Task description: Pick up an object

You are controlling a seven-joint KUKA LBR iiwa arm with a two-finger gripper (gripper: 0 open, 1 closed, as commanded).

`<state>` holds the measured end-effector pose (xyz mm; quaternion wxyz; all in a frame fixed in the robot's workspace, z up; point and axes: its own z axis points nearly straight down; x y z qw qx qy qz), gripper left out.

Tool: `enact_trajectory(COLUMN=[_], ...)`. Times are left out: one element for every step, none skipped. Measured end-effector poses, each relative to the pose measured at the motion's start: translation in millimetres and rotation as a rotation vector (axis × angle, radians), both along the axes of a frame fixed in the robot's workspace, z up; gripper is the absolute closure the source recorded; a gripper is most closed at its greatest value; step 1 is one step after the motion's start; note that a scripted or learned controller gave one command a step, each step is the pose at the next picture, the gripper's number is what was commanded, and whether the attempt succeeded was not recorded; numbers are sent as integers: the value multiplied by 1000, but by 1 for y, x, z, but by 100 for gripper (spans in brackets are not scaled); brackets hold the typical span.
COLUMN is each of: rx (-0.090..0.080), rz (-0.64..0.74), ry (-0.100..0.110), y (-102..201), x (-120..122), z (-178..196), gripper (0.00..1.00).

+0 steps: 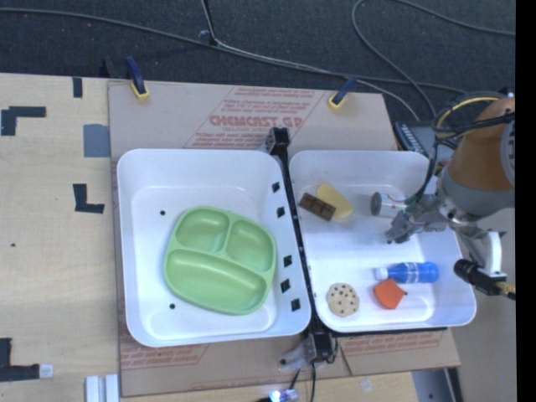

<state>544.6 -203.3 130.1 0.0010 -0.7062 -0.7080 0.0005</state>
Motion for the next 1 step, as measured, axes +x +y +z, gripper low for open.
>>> enact_trajectory(rx=[-2], rz=[0], ry=[-7], y=[1], x=[8], z=[61], gripper=[100])
